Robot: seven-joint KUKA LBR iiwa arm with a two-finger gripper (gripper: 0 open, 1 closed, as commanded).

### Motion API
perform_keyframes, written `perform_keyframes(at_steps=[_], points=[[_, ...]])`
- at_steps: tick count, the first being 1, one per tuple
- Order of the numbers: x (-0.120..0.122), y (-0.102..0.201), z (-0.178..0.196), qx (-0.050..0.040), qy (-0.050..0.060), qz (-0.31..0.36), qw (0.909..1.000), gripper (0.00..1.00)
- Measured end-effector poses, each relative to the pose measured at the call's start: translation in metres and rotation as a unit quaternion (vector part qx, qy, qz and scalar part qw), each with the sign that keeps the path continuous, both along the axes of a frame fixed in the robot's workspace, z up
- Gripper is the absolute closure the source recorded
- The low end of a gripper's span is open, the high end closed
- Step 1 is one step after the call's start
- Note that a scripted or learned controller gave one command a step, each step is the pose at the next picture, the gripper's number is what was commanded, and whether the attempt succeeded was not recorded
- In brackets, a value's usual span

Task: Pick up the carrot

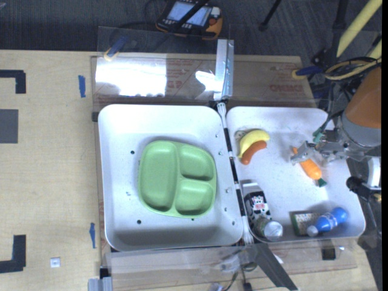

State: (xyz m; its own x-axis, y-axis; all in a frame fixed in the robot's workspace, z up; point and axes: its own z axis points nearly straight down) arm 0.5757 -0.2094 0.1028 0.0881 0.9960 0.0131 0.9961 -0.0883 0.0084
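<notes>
Bright overhead light, glare on plexiglass (pixel 130 77)

Two white bins (pixel 115 162) sit side by side. Left of the carrot (pixel 311 169): one green divided plate (pixel 177 177), one banana (pixel 252 139). Below it: one blue-capped bottle (pixel 321 220).

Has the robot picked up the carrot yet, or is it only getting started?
Not yet, it seems. The arm has reached over the right bin, and its tool sits right at the carrot. But the carrot looks to be lying on the bin floor, to the right of the banana. A firm grab is unclear from here. Lifting it up is what's left.
</notes>
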Motion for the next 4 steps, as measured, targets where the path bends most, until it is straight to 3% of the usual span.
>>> perform_keyframes(at_steps=[1, 2, 3, 4], points=[[-0.012, -0.001, 0.141, -0.0068, 0.004, 0.010, 0.9999, 0.00], [-0.008, 0.001, -0.004, -0.0062, 0.001, 0.179, 0.9839, 0.00], [0.004, 0.000, 0.067, -0.0078, 0.002, 0.128, 0.9918, 0.00], [0.039, 0.016, 0.006, -0.0071, 0.003, -0.018, 0.9998, 0.00]])
